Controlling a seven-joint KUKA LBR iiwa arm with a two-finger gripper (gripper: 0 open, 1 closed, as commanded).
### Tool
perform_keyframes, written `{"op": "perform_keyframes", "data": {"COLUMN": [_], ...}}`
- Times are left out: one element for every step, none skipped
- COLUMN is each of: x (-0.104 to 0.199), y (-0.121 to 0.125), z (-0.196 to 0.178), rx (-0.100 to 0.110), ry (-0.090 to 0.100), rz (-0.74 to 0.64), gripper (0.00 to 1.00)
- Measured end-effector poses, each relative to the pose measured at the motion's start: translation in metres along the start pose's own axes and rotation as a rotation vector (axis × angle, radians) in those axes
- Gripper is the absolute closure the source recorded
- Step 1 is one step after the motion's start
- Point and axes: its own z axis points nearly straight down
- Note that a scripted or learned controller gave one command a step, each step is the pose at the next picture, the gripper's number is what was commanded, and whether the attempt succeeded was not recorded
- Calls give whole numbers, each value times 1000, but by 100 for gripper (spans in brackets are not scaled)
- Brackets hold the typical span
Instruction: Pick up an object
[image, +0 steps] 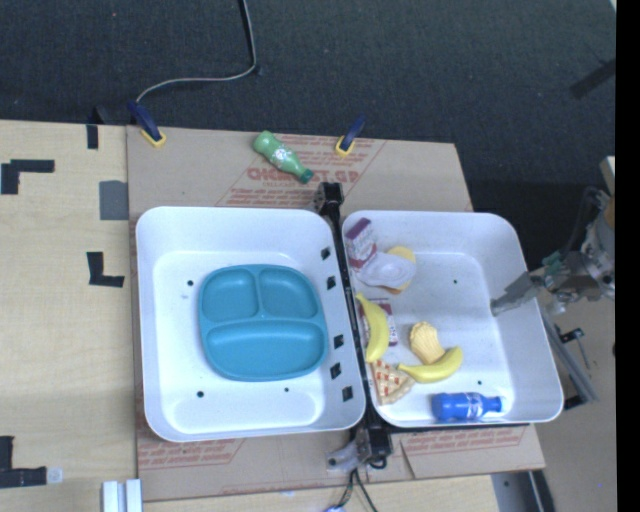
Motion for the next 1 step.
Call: {"op": "perform_keyframes", "data": {"x": [49], "y": [4], "z": [85], "rx": [2], "ry": [1], "rz": [-1], "gripper": [0]}}
